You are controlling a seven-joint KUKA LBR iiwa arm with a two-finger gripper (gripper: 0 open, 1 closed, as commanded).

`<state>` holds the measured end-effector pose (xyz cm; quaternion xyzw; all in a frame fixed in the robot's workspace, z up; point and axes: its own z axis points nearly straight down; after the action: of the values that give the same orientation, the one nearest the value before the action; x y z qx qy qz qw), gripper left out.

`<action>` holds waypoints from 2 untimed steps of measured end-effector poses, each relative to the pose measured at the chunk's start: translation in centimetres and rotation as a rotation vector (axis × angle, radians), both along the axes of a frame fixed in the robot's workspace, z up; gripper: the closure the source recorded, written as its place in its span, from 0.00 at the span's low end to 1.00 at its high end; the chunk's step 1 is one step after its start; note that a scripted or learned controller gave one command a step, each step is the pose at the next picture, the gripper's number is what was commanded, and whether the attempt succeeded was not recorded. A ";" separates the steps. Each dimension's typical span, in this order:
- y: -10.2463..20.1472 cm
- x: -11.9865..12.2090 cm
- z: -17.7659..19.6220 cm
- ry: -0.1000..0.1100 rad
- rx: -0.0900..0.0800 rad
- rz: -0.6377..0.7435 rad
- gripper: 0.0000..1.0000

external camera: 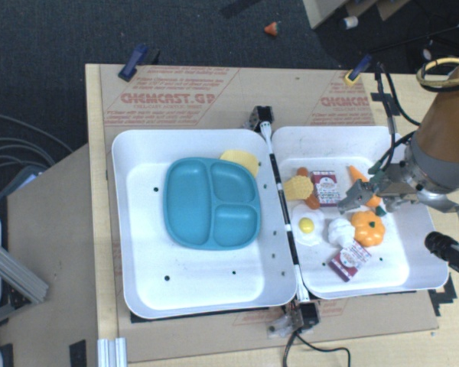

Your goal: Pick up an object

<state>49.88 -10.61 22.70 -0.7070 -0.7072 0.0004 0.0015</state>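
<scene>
Left bin [138, 228]: blue divided plate [212, 202] at centre, yellow piece [240, 160] touching its far rim. Right bin [402, 270]: yellow block [296, 188], fried egg [307, 227], red-labelled packet [324, 185], white lump [340, 230], small red packet [349, 261], orange pumpkin [368, 229]. Gripper [362, 193] low just above pumpkin, fingers apparently spread, nothing visibly pinched.

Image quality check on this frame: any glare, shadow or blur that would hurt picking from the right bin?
Camera view: lighting is even and soft, with no hard glare on the right bin; the toys cast only faint shadows. The hand looks slightly soft over the pumpkin, so its edges blend with the clutter. The blue plate in the left bin is sharp. Small toy details stay coarse at this resolution.
</scene>
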 end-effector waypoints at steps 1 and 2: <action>-4.0 6.7 -13.9 -0.009 -0.004 -0.001 0.00; 0.4 13.0 -13.8 -0.014 -0.002 0.001 0.00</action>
<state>62.87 -10.20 8.93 -0.7068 -0.7074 -0.0039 -0.0039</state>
